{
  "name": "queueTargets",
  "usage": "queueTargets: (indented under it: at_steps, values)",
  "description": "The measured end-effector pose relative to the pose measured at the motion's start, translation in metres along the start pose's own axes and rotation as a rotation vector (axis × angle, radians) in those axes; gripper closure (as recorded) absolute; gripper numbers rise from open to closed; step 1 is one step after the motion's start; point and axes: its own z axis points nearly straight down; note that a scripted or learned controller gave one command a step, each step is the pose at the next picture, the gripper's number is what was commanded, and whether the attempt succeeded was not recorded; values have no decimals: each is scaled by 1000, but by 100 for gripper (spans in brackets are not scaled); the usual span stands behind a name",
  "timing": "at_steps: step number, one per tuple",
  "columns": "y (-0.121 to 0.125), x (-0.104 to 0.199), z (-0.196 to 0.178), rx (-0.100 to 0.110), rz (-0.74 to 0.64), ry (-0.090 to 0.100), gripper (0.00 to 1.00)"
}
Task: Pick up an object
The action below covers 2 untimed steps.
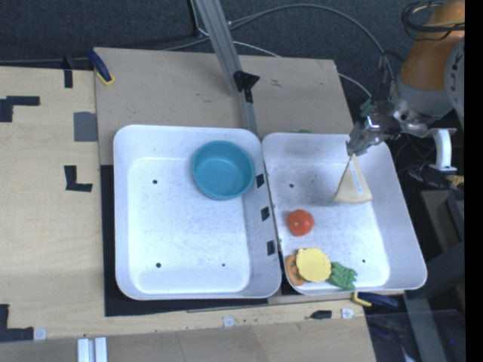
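My gripper (355, 148) hangs over the back of the right bin (400, 225), and its fingers are pinched on the narrow tip of a beige wedge (352, 187). The wedge hangs point-up below the fingers and casts a grey shadow on the bin floor to its left. A red tomato (300, 222) lies near the middle of the right bin. At that bin's front a yellow round piece (312, 263) rests on an orange-brown piece (291, 271), with a green leafy piece (343, 275) beside them. A blue bowl (222, 169) stands at the back of the left bin (151, 232).
A grey metal pole (223, 44) slants down from the top to the ridge between the two bins. Cables (317, 10) loop behind the right bin. The arm's body (430, 59) stands at the right edge, beyond the right bin's back corner.
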Motion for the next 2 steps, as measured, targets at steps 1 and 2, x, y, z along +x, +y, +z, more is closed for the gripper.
queueTargets:
  at_steps: [1, 2]
  values:
    - [1, 0, -36, 2, 0, 1, 100]
    - [5, 51, -27, 5, -4, 2, 100]
